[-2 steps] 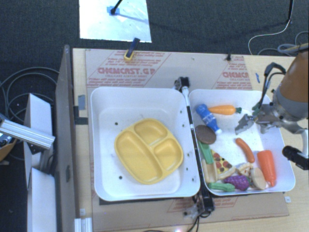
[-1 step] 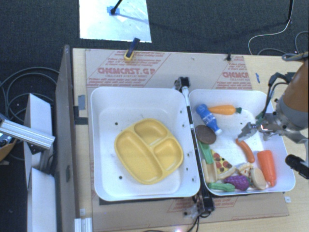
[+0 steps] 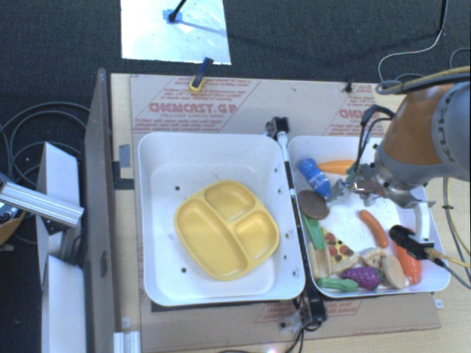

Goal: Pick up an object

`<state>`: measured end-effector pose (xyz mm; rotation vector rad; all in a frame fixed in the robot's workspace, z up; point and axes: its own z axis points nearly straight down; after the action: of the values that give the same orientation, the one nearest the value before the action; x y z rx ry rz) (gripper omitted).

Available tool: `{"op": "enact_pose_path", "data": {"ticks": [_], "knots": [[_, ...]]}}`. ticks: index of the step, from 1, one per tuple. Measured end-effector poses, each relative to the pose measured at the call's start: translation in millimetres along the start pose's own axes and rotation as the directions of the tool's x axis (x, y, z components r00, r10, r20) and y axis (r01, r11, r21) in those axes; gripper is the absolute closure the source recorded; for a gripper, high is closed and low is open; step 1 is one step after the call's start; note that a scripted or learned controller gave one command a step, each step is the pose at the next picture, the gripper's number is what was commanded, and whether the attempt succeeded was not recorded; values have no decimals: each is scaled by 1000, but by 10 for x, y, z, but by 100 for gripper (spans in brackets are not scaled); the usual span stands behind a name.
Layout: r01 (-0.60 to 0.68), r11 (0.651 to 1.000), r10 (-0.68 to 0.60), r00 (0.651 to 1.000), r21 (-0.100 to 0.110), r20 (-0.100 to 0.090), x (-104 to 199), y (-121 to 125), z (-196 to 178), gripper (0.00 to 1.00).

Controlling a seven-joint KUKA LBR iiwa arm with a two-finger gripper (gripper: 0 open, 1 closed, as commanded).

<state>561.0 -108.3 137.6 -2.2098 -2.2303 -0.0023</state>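
The right bin [image 3: 434, 271] is packed with toy food, and that is the big risk here: the things lie so close that the end effector [image 3: 358, 184] could bump or pinch two at once, or push one away and close on nothing. The blue bottle [image 3: 313, 175] lies near the bin's back left corner, just beside the brown round piece [image 3: 314, 206], with the orange carrot [image 3: 337, 166] close behind it. The red sausage [image 3: 374, 228] could roll. The pizza slice [image 3: 338, 247] lies flat and may be hard to grab. The arm [image 3: 427, 142] comes in from the worktop's right edge and bends down into the back of the right bin. I cannot tell how the end effector is set. The yellow tray [image 3: 227, 228] sits in the left bin [image 3: 158, 219].
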Motion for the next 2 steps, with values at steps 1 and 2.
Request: {"op": "enact_pose_path", "data": {"ticks": [1,2], "knots": [[-2,1000,2,1000,0,1,277,152,285,0],[-8,1000,8,1000,-7,0,-37,478,502,0]]}}
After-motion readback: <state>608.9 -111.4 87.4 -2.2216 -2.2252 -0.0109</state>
